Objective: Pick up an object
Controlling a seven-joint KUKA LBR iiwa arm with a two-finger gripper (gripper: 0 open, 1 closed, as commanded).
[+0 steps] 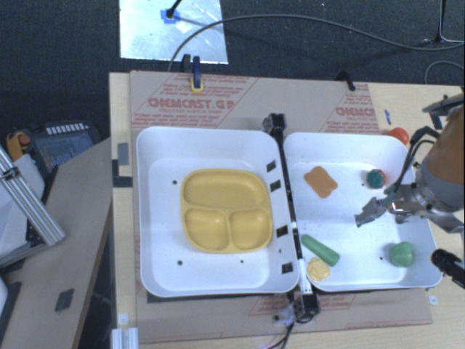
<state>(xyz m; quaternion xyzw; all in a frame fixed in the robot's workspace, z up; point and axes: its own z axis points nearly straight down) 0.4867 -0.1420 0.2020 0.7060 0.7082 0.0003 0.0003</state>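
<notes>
The arm comes in at the right edge of the frame, and its jaws hang over the right bin at middle height, pointing toward the left. The fingers end over bare white floor in the middle of that bin; they look dark and close together, but whether they are parted or closed I cannot tell, and nothing shows between them.

Several small things lie around them in the right bin. An orange flat piece sits up and to the left of the fingertips, apart from them. A small teal-and-orange ball lies just above them, near the bin's upper right. A green rounded object rests below and to the right, near the lower right corner. A green cylinder lies tilted at the bin's lower left, with a yellow piece just beside its lower end.

The left bin holds a yellow divided plate at its centre. Both bins rest on a printed cardboard sheet on the pale counter. Dark carpet fills the upper part of the frame, with a shiny sheet and cables on it.
</notes>
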